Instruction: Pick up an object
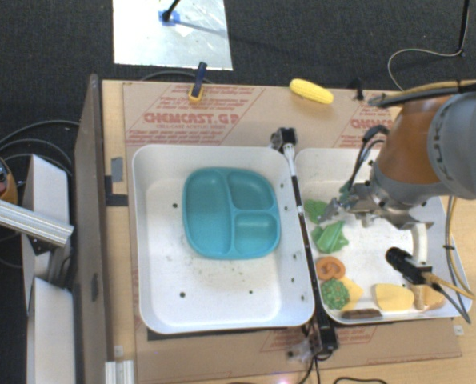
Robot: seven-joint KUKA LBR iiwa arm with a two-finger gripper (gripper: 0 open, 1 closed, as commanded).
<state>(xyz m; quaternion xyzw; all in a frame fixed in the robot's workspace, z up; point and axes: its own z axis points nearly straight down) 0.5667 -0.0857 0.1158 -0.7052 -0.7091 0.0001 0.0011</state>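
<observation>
Entry: single-arm pick, approach step. Bench (246, 106) carries two white bins side by side. Left bin (162, 294): one teal divided plate (230, 214), nothing else. Right bin (327, 163): a cluster of small food pieces along its left and near edges, namely an upper green leaf (313, 210), a lower green leaf (331, 237), an orange ring (330, 269), a green floret (334, 294), a pale yellow wedge (394, 297) and a brown strip (362, 314). Outside the bins, at the far edge of the bench: one yellow oblong piece (311, 91). Arm: reaches in over the right bin, with the gripper (334, 209) low between the two leaves, just beside the upper one. Gripper state: cannot be told from this slant, whether apart or together; nothing is seen clamped in it. Step judged in hand: descent onto a leaf, the grasp not yet made. Next move calls for: a settle onto one leaf alone, a close on it, then a straight lift clear of the bin wall. Note: the leaves look thin and flat, so probably easy to miss.
</observation>
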